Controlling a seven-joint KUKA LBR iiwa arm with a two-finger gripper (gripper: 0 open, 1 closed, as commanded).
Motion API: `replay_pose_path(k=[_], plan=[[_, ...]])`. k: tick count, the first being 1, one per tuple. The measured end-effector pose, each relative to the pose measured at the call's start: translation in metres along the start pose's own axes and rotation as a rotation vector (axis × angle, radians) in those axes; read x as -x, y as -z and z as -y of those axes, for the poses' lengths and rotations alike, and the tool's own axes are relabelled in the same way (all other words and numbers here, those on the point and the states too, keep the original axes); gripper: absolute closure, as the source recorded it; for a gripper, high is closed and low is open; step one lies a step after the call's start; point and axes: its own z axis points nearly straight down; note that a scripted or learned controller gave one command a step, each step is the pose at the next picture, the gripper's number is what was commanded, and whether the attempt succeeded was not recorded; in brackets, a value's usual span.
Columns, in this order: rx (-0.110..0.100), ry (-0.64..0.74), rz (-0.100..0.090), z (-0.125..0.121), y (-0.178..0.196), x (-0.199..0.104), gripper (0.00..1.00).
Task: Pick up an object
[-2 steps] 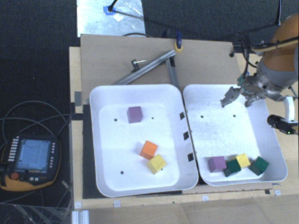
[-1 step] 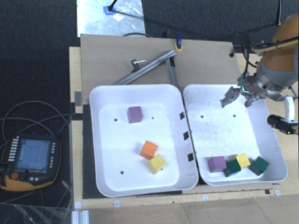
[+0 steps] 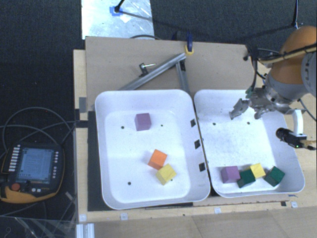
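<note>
**Gripper open over right bin's far half; nearest blocks lie toward the near wall**

Left bin (image 3: 106,103): three loose cubes. Purple cube (image 3: 142,121) toward the far side; orange cube (image 3: 157,158) and yellow cube (image 3: 166,173) touching, nearer the front. All well apart from the gripper, across the divide between bins.

Right bin (image 3: 218,100): four blocks clustered along the near wall: purple block (image 3: 230,173), dark green block (image 3: 245,177), small yellow block (image 3: 257,170), second green block (image 3: 274,175). The first three touch or nearly so; the last sits just beside them.

Gripper (image 3: 249,110): hanging over the far half of the right bin, fingers spread, nothing between them. Bin floor below it is bare.

Judgement: no object chosen yet. The cluster lies toward the near wall from the gripper, in the same bin, so it is the closer target. Crowding may foul a finger; the second green block looks the freest.
</note>
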Motion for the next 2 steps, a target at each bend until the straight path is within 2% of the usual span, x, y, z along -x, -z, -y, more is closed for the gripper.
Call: replay_pose_path(k=[1,2], plan=[[-0.003,0.0,-0.001,-0.001,-0.062,0.003,0.0],[0.001,0.001,0.0,-0.002,-0.079,0.003,0.0]])
